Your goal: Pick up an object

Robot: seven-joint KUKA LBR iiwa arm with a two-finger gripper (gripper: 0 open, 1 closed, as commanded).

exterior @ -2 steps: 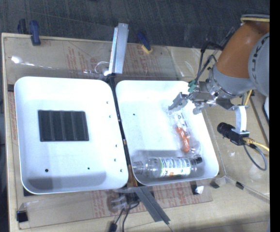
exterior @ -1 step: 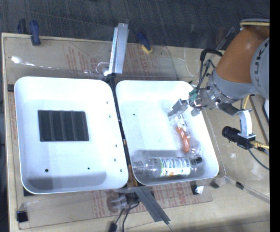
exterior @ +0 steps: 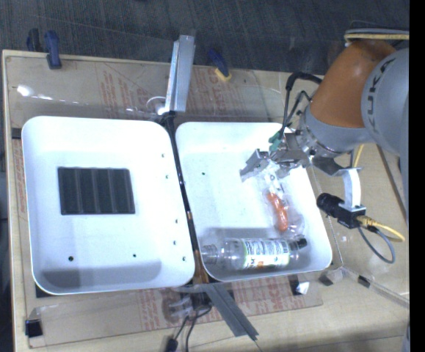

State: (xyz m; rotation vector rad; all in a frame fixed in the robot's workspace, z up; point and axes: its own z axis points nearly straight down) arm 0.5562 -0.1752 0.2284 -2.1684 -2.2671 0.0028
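Right bin [exterior: 219, 196]: a clear plastic bottle [exterior: 252, 252] lies on its side along the near wall; just beyond it, a clear packet of orange pieces [exterior: 279, 210]. Above the packet's far end hangs the hand [exterior: 260, 164]; whether its fingers are spread or closed cannot be told. Left bin [exterior: 43, 196]: a dark ribbed tray [exterior: 96, 191] lies flat on the floor.
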